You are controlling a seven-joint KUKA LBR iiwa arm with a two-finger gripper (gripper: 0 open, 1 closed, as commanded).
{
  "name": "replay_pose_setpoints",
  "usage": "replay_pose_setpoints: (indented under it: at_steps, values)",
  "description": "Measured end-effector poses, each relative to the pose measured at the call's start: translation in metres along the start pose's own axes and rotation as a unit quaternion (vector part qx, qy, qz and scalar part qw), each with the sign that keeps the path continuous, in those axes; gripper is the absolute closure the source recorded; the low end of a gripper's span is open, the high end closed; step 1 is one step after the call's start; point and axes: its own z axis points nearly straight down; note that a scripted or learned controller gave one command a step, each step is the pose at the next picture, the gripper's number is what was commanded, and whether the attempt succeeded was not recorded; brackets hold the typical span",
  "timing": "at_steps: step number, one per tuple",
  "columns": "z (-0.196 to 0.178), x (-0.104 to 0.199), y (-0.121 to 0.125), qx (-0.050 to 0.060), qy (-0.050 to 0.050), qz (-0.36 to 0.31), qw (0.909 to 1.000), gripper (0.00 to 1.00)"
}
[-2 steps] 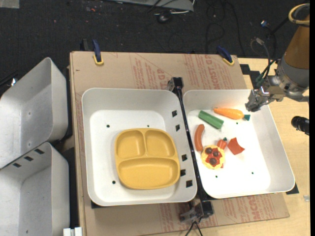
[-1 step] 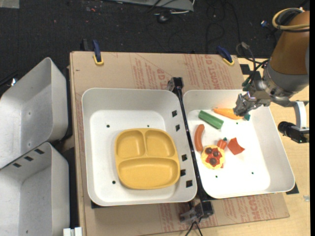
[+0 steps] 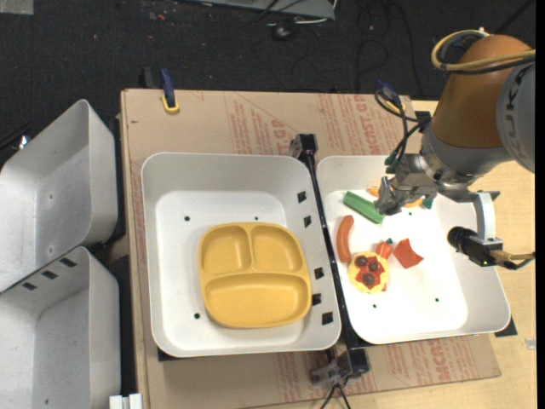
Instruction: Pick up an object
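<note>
My gripper hangs low over the back of the right bin, right beside a green block and over a small orange piece. In front of them lie a red sausage, a toy pizza slice with dark dots and a red piece. Nothing shows between the fingers from this angle.
The left bin holds a yellow divided plate. A black divider runs between the bins. Spare white bins stand off the bench at the left. The arm's orange band rises over the right bin's back right corner.
</note>
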Motion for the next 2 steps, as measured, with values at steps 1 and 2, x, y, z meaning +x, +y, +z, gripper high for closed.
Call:
replay_pose_setpoints:
  at_steps: [1,2]
  values:
    - [0.008,0.057,-0.022,0.0,0.0,0.0,1.0,1.0]
    - [0.002,0.117,-0.046,0.0,0.0,-0.001,1.0,1.0]
